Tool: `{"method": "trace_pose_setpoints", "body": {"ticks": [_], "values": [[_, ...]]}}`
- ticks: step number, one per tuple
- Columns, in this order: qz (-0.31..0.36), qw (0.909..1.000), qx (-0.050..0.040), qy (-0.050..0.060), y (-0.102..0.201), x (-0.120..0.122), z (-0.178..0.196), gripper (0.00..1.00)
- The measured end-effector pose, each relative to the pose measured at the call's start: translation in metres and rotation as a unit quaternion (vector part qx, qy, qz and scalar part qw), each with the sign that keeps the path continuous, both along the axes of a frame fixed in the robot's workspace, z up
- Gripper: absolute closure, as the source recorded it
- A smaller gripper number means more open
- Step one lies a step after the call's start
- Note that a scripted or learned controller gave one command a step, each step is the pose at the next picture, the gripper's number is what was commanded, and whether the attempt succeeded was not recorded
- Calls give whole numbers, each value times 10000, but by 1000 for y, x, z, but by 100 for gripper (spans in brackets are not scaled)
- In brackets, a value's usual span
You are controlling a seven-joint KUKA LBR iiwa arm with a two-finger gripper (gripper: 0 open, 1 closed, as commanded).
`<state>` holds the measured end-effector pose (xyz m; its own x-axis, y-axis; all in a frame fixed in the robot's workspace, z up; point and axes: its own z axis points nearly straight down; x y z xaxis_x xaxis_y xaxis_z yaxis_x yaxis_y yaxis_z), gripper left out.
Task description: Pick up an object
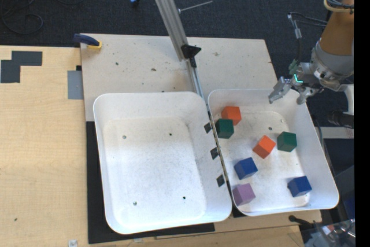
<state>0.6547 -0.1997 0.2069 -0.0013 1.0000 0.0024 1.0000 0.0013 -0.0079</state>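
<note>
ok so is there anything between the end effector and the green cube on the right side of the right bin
Nothing visible stands in the way. The end effector hangs over the far right corner of the right bin, with bare bin floor between it and the green cube. The closest neighbour, an orange cube, lies left of it, off that path.

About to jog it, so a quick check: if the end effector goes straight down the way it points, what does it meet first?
Probably bare floor of the right shallow white plastic bin near its back rim, below the end effector. The small green cube sits nearer the camera; depth is uncertain.
</note>
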Motion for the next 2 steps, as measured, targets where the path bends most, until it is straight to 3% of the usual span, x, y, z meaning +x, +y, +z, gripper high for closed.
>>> {"method": "trace_pose_setpoints", "body": {"ticks": [1, 2], "values": [[21, 10000, -10, -21, 0, 1, 3, 0], [29, 10000, -7, -8, 1, 3, -40, 0]]}}
